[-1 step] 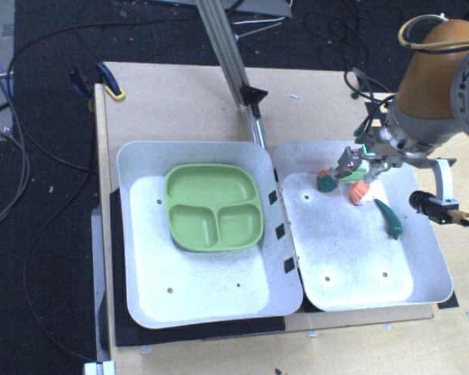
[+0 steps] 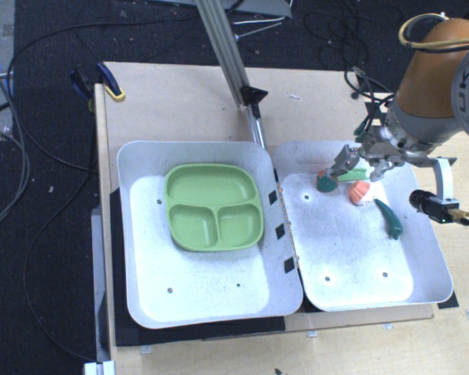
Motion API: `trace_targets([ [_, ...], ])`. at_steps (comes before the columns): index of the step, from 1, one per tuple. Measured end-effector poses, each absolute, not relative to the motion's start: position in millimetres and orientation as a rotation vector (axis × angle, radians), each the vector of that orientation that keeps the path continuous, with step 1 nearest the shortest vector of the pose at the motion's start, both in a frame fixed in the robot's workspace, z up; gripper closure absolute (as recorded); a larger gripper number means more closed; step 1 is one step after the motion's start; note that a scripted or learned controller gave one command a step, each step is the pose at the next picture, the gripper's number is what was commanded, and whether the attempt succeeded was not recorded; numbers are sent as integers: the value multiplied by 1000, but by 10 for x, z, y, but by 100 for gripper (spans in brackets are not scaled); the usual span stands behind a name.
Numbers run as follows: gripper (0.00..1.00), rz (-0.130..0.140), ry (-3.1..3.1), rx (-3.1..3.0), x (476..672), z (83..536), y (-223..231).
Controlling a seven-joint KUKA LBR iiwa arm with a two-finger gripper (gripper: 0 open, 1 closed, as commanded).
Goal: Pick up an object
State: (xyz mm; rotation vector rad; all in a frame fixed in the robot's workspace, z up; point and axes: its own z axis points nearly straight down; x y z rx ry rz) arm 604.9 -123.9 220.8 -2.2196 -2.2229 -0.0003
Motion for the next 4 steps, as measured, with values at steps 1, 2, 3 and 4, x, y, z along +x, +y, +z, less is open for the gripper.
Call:
trace_targets([
  [1,0,5,-2218,-2221,6076,1747,-1302],
  [2,0,4,-2219,-2220,6118,1300,-1322],
  [3,0,1,-2222,-2223,6120,912,-1321],
  [4,100,-2,-2224,-2225,6133,1041,-1324],
])
